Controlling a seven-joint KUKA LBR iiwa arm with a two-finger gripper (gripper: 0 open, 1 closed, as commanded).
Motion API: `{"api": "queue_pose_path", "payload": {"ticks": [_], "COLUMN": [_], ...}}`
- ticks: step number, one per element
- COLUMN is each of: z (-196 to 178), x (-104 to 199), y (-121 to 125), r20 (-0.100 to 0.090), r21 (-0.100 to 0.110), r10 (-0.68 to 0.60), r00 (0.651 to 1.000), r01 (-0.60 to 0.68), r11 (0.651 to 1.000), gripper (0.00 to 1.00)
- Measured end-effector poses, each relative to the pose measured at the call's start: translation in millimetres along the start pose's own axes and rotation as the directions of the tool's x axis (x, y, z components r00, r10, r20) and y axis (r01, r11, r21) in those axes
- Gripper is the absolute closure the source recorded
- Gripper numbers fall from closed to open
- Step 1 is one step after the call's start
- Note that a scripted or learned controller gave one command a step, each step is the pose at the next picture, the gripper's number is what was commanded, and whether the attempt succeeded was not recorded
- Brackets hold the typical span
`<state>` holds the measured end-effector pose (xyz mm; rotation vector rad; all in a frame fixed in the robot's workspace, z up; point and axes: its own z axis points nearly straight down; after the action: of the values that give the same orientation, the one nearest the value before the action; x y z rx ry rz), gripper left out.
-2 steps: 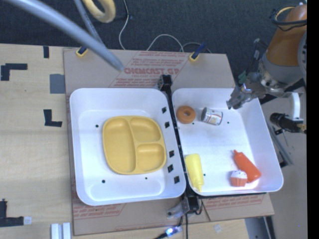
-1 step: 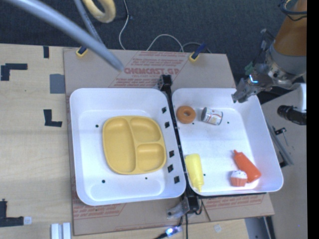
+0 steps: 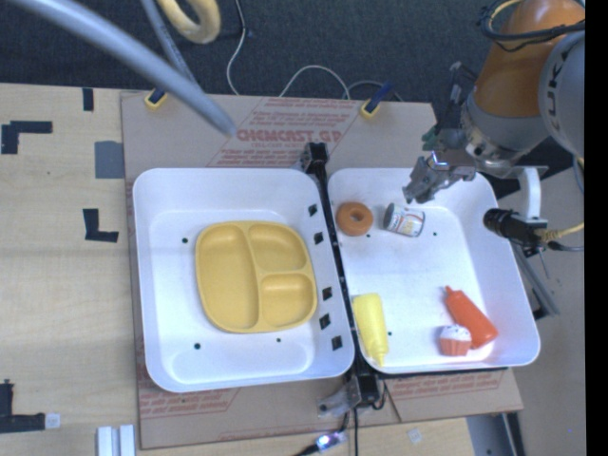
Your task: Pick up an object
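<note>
Your jaws hang just above the small jar at the far side of the right bin; you cannot tell if they are apart or together.

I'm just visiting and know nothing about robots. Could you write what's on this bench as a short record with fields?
left bin: holds a yellow divided plate
right bin: doughnut, small jar on its side, yellow bottle, orange bottle, cupcake
gripper: over the right bin's far edge, just above the jar
held: nothing seen in the gripper
</note>
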<state>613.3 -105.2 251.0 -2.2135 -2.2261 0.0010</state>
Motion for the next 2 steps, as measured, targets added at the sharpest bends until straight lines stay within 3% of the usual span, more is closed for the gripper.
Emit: {"api": "queue_pose_path", "payload": {"ticks": [2], "z": [12.1], "x": [121.4], "y": [-7.4], "r20": [-0.001], "r21": [0.002], "r10": [-0.002], "r00": [1.000], "r01": [0.002], "r11": [1.000], "gripper": [1.00]}}
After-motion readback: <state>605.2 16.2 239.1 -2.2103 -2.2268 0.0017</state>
